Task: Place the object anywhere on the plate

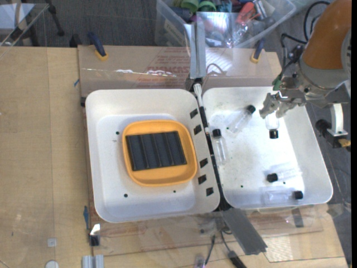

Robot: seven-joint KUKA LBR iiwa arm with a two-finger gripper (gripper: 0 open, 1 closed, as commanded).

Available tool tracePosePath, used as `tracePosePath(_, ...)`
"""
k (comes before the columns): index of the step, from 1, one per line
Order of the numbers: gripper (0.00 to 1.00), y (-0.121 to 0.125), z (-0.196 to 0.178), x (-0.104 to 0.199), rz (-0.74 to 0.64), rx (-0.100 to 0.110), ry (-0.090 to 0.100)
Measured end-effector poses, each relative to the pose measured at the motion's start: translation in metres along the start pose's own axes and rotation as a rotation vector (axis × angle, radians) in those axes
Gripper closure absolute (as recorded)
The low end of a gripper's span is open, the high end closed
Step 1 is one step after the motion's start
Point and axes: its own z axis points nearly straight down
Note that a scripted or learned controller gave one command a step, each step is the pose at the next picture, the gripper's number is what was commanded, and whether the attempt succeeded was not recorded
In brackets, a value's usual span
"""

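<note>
One plate (159, 152), two bins (99, 166)

A robotics lab, by the look of it: a plywood bench (39, 149) carries two shallow white bins (145, 205) clamped side by side on cardboard, with loose cables running at the front edge. A grey and orange robot arm (329, 38) reaches in from the right, and a clear plastic tub (223, 10) of mixed coloured odds and ends stands behind.
</note>
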Motion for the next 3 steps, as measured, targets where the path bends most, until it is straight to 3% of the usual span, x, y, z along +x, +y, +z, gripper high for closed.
tracePosePath(1,1.00,0.018,0.026,0.066,-0.284,0.002,0.002)
tracePosePath(2,1.00,0.008,0.013,0.159,-0.364,0.002,0.002)
tracePosePath(3,1.00,-0.018,0.015,0.207,-0.403,0.002,0.002)
